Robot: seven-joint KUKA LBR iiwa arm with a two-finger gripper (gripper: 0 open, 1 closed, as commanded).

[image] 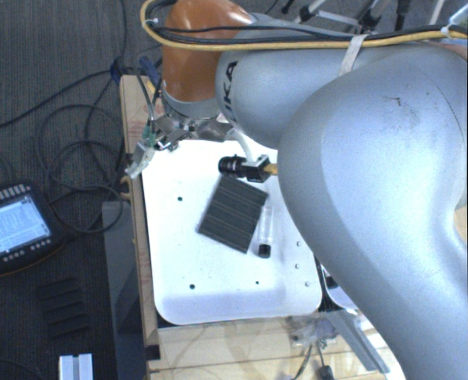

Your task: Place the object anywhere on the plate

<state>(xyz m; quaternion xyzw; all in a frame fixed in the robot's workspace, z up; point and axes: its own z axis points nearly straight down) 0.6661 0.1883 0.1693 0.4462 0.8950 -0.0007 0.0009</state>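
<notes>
Likely stiff, light, ribbed against slip: pinch block (232, 212) across narrow sides; gripper (147, 144) state impossible to tell.

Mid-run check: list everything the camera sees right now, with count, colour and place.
ribbed slab: one, dark grey, lying skewed in the middle of the bin.
clear tube: one, transparent with a black end, beside the slab's right edge, same bin.
bin: one in clear view, white, centre of the view.
bench: one, pale wood, under the bin.
teach pendant: one, black with a lit screen, floor at left.
cables: several, black, floor at upper left.
arm: one, grey with an orange band, reaching from the right over the bin.
gripper: one, at the bin's far left corner.
</notes>
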